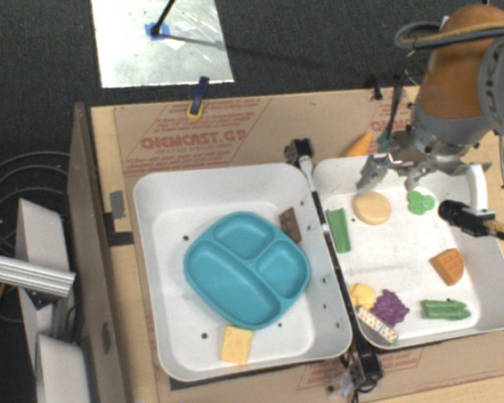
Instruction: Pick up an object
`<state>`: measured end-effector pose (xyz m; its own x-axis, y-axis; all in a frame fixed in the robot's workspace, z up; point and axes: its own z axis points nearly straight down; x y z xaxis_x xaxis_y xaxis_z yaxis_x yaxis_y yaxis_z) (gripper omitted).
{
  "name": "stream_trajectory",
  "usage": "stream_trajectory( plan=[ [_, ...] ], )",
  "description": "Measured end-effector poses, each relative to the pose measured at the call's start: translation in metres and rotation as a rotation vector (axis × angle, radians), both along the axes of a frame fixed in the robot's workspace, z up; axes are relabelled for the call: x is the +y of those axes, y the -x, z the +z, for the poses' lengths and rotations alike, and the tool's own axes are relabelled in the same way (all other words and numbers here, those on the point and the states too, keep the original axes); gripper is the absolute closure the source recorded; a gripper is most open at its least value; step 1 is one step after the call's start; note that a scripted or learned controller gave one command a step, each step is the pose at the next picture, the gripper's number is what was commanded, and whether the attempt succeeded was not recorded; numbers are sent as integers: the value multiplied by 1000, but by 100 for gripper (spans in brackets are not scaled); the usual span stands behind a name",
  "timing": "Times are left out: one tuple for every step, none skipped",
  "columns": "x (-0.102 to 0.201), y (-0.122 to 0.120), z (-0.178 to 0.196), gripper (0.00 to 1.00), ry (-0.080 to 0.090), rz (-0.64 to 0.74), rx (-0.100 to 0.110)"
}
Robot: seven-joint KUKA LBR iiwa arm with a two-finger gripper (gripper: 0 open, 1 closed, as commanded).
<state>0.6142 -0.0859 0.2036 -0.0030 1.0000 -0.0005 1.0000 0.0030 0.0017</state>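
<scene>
Pincer [396, 175] hovering, fingers splayed wide and gripping nothing; risking straddling the tan disc [372, 208] and green piece [420, 201] just below

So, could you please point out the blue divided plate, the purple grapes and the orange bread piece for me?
blue divided plate [246, 268], camera view, on the centre where its dividers meet.
purple grapes [389, 306], camera view, on the middle of the bunch.
orange bread piece [448, 266], camera view, on its top face.
</scene>
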Motion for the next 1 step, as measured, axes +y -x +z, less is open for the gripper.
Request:
stream_trajectory(
  plan=[
    [-33,67,-122,0,-2,-8,10]
  ],
)
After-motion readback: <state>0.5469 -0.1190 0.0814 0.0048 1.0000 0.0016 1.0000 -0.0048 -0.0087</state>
